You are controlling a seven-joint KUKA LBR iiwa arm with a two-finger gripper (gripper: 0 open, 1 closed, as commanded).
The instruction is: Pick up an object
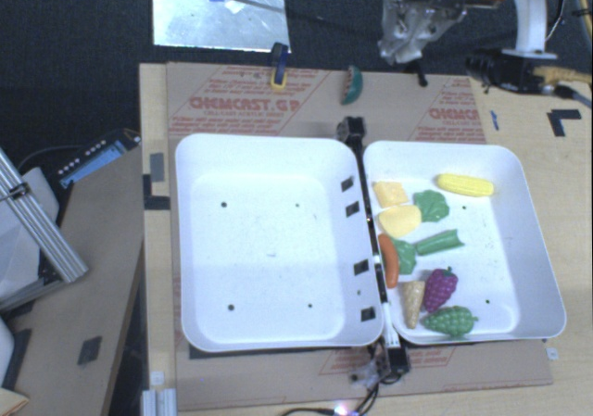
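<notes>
Arm: reached in from two o'clock, hanging high over the desk (519,127) beyond the bins.
Gripper (405,51): pointed down at one o'clock of the right bin (528,247); grip cannot be told.
Toys: clustered at the right bin's nine o'clock side — corn (465,185), broccoli (431,206), carrot (389,259), purple grapes (441,288).
Left bin (269,238): just beside the right one.

Fixed overhead cam, slanted down on both bins (269,150).
</notes>
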